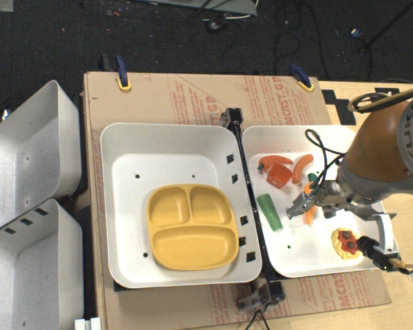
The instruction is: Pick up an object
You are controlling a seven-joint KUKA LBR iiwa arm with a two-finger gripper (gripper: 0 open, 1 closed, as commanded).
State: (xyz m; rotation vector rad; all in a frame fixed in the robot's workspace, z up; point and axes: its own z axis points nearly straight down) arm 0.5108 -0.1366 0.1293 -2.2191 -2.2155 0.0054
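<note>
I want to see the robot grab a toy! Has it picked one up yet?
Not yet, as far as the picture shows. Done: the gripper has reached into the right bin, beside the green piece. In hand: nothing clearly seen. Left: grabbing and lifting a toy. The yellow tray sits in the left bin.

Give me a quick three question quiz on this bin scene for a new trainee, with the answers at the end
1. Multiple choice: which bin holds the yellow divided plate? A) the left bin B) the right bin
2. True or false: the green piece lies in the same bin as the plate.
3. Fill in: the gripper hovers over the ____ bin, with a small orange piece right by its tips.

Key
1. A. The plate sits alone in the left bin.
2. False. The green piece lies in the right bin, near the divider, along with the red piece.
3. Right.
</note>
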